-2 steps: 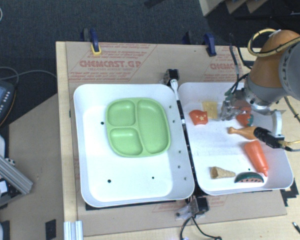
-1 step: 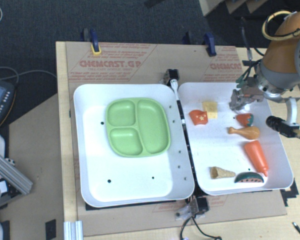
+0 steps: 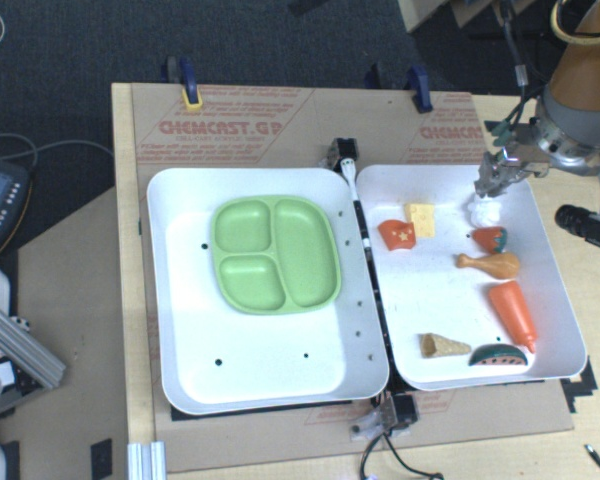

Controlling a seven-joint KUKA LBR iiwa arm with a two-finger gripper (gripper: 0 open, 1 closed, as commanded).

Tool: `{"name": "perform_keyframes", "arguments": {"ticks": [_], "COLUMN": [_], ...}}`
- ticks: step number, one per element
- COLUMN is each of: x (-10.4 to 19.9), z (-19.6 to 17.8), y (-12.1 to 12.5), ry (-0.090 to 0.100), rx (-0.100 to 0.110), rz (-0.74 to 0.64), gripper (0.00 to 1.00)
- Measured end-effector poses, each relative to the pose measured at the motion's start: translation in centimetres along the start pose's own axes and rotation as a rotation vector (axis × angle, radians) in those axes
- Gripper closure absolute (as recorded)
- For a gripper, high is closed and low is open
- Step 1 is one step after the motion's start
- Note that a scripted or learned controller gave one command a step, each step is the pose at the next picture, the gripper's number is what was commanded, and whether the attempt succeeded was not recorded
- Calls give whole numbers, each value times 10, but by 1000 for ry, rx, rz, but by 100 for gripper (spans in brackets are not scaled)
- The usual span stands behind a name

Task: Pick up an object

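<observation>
The right bin holds several toy foods: a yellow cheese block, a red piece, a small white item, a red and green strawberry, a brown drumstick, an orange carrot, a tan wedge and a watermelon slice. My gripper hangs over the bin's far right corner, just above the white item. Nothing shows between its fingers.
A green divided plate lies in the left bin. Blue clamps hold the cardboard sheet at the bench's far edge. The grey arm with its orange band comes in from the upper right.
</observation>
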State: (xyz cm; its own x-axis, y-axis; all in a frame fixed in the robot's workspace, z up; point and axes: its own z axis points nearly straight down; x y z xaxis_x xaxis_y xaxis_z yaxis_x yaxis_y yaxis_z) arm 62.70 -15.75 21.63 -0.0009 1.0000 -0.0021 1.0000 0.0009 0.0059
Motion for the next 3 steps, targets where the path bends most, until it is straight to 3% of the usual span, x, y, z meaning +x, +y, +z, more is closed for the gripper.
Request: {"name": "perform_keyframes", "arguments": {"ticks": [1,3], "x": [0,89], "z": [-9,-9], "y": [1,-27], "ry": [1,3], "rx": [1,8], "rz": [0,-1], "gripper": [100,100]}}
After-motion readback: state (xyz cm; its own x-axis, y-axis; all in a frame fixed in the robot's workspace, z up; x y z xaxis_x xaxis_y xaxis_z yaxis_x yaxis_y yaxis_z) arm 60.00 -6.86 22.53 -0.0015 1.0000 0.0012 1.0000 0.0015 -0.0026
